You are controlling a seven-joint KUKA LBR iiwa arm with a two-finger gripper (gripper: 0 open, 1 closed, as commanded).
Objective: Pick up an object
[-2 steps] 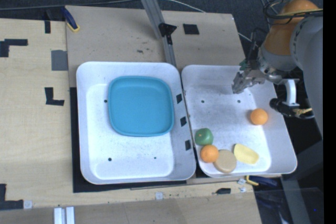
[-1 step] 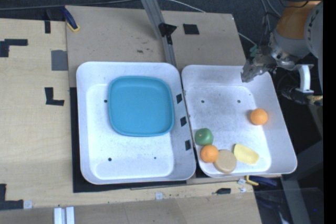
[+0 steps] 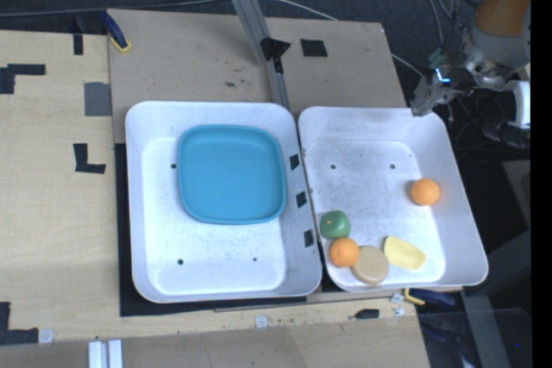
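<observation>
Hand (image 3: 424, 102) hangs at the right bin's (image 3: 379, 123) two o'clock corner, its opening impossible to tell. Inside that bin an orange ball (image 3: 424, 191) lies at three o'clock; a green ball (image 3: 335, 225), second orange ball (image 3: 343, 252), tan disc (image 3: 371, 265) and yellow piece (image 3: 403, 252) cluster near six; the left bin (image 3: 155, 228) holds a blue plate (image 3: 231, 173).

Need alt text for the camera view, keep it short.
Two white bins sit side by side: the left bin holds a blue plate, and the right bin holds two orange balls, a green ball, a tan disc and a yellow piece. The gripper hangs at the right bin's far right corner.
</observation>
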